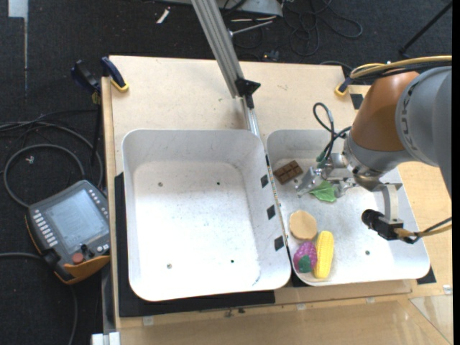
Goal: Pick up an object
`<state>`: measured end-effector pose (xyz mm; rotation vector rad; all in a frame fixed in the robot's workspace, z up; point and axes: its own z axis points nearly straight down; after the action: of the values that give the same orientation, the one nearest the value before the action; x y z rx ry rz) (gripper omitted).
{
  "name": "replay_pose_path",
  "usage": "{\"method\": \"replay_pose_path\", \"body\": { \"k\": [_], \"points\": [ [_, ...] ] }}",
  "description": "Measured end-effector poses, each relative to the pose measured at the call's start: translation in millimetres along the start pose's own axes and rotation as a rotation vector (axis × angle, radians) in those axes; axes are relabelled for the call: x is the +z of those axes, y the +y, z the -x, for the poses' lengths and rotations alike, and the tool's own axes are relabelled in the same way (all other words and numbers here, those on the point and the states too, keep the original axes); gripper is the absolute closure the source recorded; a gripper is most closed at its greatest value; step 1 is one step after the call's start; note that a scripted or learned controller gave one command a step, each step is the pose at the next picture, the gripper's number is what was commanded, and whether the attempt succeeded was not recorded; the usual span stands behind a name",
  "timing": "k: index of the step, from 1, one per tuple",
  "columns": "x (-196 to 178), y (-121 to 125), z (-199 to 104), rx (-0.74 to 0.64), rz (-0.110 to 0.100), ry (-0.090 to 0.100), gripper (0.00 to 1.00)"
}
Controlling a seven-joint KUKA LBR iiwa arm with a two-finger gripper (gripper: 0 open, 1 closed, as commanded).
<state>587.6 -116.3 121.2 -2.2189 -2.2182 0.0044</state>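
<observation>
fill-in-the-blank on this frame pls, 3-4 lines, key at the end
1. The corn cob lies in the ____ bin of the camera view.
2. The round tan cookie lies just above the corn and the ____ bunch of grapes.
3. The gripper is down over a ____ item in the bin.
4. The chocolate bar lies to the camera view's ____ of the gripper.

Missing words: right; purple; green; left

place: robotics lab | evidence: teach pendant point(70, 228), floor cables point(29, 171), bench point(180, 92)
</observation>
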Motion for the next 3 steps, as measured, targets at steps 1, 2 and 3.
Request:
{"method": "replay_pose_path", "body": {
  "k": [1,2,3],
  "points": [
    [-13.5,1.5,0.7,0.002,0.006,-0.001,1.00],
    [-65.8,-7.4,1.5,0.001,0.011,-0.002,1.00],
    [-128.1,-0.3,2.6,-0.003,0.012,-0.003,1.00]
  ]
}}
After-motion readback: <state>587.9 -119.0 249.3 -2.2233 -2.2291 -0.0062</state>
